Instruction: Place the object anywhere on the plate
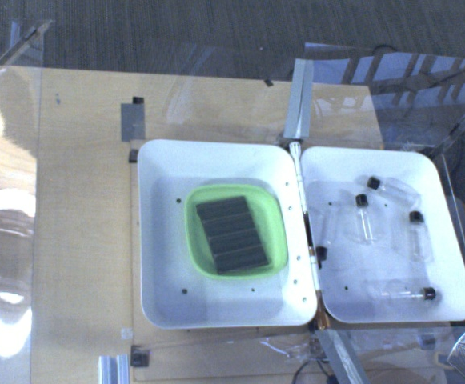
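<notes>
A lime green square plate [196, 246] sits in the left white bin [160, 214]. A dark grey ridged rectangular block [232, 235] lies flat on the plate, roughly centred and turned slightly off square. Several clear vials with black caps lie scattered in the right white bin [448, 238]: one [364, 218] near the middle, one [388, 187] toward the back, one [417, 234] at the right side, one [408, 293] near the front.
A metal divider bar [298, 110] runs back from the seam between the two bins. A small grey bracket [134, 120] stands on the wooden bench behind the left bin. Clear panels border the bench at left and right.
</notes>
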You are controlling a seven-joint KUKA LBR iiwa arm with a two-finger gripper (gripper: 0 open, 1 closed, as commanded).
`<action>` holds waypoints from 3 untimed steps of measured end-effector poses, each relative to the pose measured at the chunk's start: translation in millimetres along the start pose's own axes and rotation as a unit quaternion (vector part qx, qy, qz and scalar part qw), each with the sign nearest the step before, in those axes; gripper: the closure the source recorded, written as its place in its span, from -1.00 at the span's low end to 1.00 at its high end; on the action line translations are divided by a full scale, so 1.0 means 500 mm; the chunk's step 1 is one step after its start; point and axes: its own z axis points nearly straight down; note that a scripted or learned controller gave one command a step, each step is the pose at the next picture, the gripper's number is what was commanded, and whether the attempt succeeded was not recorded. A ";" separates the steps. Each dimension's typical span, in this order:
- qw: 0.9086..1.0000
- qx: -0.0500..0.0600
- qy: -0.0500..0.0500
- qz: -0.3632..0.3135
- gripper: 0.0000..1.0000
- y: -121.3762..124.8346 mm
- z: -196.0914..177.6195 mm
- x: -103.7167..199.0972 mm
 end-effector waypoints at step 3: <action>0.997 0.000 0.000 0.078 -1.00 0.000 0.000 0.000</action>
